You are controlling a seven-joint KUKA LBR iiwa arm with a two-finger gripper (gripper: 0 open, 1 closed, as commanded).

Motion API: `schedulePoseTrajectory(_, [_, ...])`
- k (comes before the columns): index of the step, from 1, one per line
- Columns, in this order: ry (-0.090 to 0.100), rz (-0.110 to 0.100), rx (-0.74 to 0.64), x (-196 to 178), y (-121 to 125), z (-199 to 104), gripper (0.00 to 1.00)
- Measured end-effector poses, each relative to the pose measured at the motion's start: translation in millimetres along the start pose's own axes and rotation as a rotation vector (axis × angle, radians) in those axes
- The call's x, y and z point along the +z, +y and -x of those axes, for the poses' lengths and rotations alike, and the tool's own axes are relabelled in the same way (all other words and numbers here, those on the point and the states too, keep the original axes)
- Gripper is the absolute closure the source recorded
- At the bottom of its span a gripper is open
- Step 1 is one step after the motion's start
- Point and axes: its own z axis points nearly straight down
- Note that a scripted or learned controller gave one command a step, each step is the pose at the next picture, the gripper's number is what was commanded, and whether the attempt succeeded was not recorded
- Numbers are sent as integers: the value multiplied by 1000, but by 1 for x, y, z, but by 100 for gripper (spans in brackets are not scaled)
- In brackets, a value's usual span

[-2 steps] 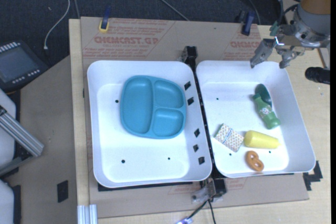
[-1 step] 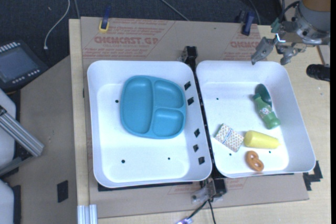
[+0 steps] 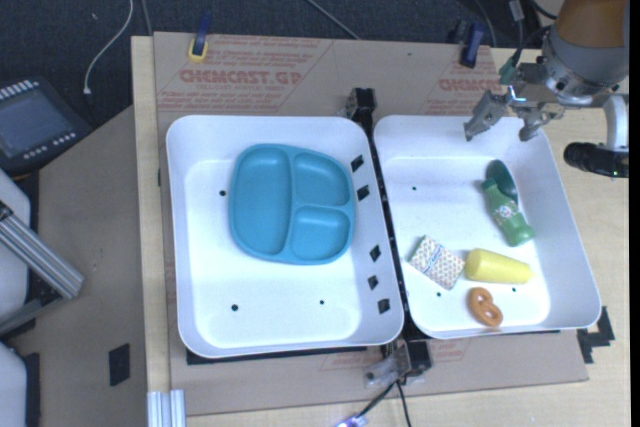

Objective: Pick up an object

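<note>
Green bottle [image 3: 505, 208] lies on its side at about three o'clock in the right bin [image 3: 440, 150], dark cap end pointing up toward twelve. Just below it, at five o'clock, sits a yellow block [image 3: 497, 266], with a patterned white packet [image 3: 438, 262] beside that at its nine o'clock side and a small orange pretzel [image 3: 485, 306] down at six. Up at the bin's twelve o'clock rim, the gripper [image 3: 508, 123] hangs with its two fingers spread wide, nothing between them, well apart from the bottle. Over in the left bin [image 3: 200, 295], a blue divided plate [image 3: 291, 204] sits near the centre.
</note>
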Motion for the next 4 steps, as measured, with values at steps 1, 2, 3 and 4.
schedulePoseTrajectory(1, [0,0,-1,47,7,-5,0])
schedulePoseTrajectory(2, [0,1,1,96,8,4,0])
schedulePoseTrajectory(3, [-1,7,0,81,9,4,100])
schedulePoseTrajectory(4, [-3,15,-1,16,12,2,100])
